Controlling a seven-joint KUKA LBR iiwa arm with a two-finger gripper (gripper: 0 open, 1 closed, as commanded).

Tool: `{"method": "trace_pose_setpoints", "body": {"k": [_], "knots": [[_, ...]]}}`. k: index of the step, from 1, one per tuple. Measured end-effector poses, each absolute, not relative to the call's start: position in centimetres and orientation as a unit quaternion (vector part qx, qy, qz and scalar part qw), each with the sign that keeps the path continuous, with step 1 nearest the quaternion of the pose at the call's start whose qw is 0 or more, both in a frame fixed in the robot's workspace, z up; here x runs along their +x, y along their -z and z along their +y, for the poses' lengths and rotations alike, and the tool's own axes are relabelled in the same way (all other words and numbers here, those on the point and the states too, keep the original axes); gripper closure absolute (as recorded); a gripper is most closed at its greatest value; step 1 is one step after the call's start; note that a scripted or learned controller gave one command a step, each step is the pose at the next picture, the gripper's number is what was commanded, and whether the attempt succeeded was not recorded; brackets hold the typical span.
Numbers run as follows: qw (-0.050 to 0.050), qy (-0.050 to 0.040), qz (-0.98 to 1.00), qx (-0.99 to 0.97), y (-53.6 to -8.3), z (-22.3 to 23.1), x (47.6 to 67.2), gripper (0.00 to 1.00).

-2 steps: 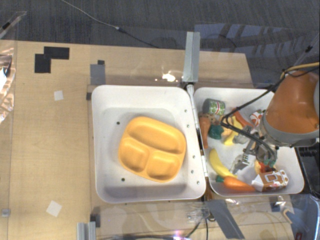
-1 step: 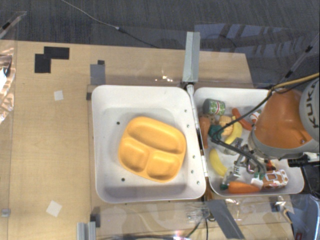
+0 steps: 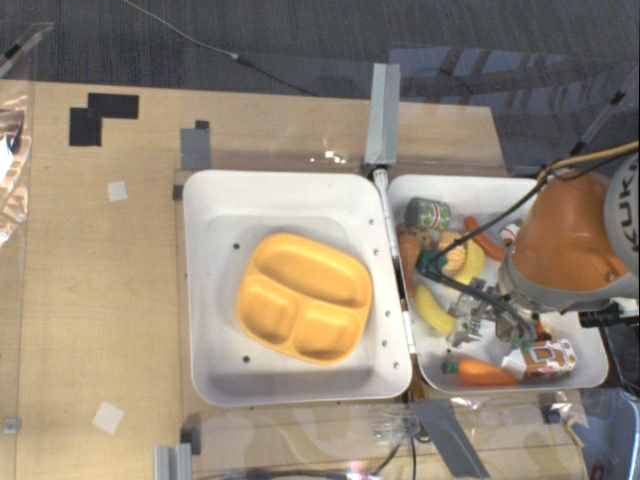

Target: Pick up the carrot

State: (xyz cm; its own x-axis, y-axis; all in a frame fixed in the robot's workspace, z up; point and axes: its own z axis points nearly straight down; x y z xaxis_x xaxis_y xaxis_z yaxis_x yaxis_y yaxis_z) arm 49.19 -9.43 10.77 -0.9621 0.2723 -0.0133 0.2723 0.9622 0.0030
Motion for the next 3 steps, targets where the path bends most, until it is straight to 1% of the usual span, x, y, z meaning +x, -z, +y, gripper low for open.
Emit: {"method": "trace_pose_setpoints", "body": {"k": [1, 2, 3], "knots": [[0.006, -0.0004, 0.972, 0.233, -23.1, -12.9, 53.3, 1.0], [-0.002, 0.0001, 0.965, 0.263, -11.1, -15.6, 48.6, 1.0], [0.003, -0.0016, 0.92, 0.391, -13.7, -8.5, 49.5, 1.0]]}}
